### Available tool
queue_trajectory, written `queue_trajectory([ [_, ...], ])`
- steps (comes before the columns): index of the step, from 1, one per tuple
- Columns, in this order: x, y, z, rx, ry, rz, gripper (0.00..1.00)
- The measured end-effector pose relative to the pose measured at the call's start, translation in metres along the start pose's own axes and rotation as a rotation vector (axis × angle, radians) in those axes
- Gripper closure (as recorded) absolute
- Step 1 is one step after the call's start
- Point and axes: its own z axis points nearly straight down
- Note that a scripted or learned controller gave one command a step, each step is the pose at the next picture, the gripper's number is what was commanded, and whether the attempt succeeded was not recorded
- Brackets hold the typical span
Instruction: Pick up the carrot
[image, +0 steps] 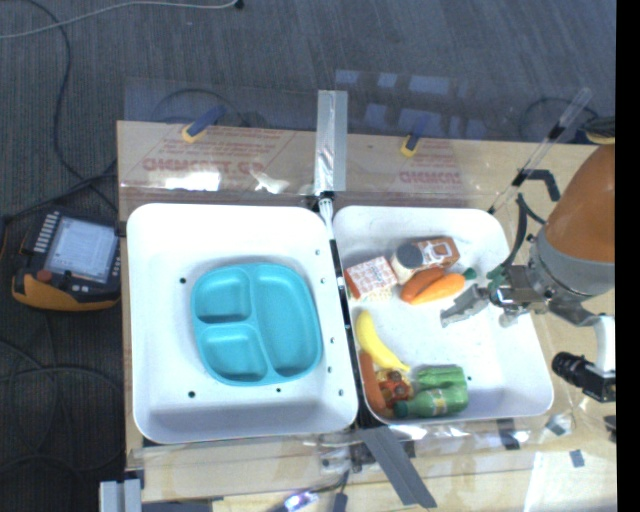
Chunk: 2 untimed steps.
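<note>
Pincer (458, 306): we see it low over the right bin (520, 350), reaching in from the right, its two fingers apart and nothing between them.
Carrot (433, 287): lying on the bin floor just up and to the left of the pincer's tips, close by them; we cannot tell whether they touch.
Can (432, 251): beyond the carrot, farther up from the pincer, lying on its side against the carrot's far edge.
Small box (368, 277): well to the pincer's left, near the wall between the bins.
Banana (374, 343): down and to the left of the pincer.
Green bottle (434, 391): below the pincer, at the bin's near edge.
Blue tray (255, 320): far left of the pincer, in the left bin (160, 250).
</note>
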Motion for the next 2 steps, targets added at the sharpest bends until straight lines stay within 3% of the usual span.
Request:
queue_trajectory([
  [1, -0.002, 0.061, 0.041, 0.0, -0.002, -0.103, 0.0],
  [2, -0.046, 0.115, 0.054, -0.002, -0.005, -0.337, 0.0],
])
